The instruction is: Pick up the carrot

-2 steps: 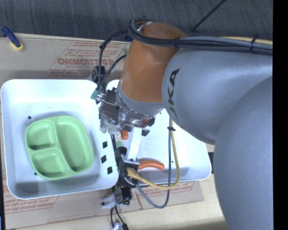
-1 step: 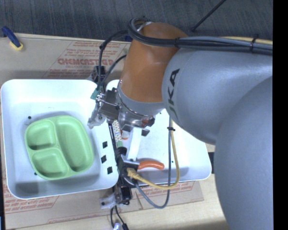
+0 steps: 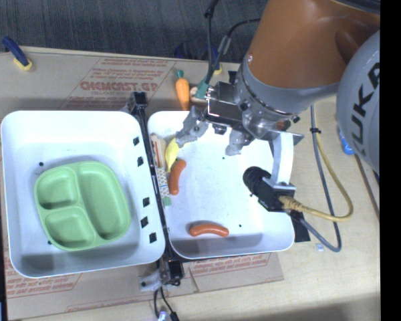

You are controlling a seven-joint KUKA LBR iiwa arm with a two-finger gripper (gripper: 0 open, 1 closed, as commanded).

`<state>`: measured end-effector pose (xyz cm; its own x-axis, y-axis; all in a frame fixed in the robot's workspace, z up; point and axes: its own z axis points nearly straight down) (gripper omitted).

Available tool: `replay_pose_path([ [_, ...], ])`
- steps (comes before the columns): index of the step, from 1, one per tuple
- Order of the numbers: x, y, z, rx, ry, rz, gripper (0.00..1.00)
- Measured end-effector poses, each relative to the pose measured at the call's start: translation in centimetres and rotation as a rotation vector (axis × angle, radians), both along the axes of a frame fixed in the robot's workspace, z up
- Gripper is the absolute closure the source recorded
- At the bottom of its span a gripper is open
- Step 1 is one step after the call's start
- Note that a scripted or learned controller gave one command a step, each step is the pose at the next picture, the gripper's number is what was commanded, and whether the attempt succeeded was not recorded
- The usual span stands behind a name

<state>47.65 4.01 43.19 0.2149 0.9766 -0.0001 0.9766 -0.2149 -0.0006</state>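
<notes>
Robot lab — bench [image 3: 361, 259], white bins [image 3: 13, 179], cables [image 3: 327, 179]

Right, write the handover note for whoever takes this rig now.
Claw: open, nothing between its fingers, hovering over the upper part of the right bin.
Carrot: lying on the cardboard outside the bins, just beyond the right bin's far-left corner, green top pointing away.
Right bin also holds two sausages, one by the left wall and one near the front, plus a yellow piece beside the first. Left bin holds a green divided plate.
Done: nothing yet; carrot not grasped.
Left: move the claw to the carrot, close on it, lift.
</notes>
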Motion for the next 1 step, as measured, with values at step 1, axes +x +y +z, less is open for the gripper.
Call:
replay_pose_path([
  [1,10.92,-1.5,-12.89,-0.001,0.007,-0.125,0.0],
])
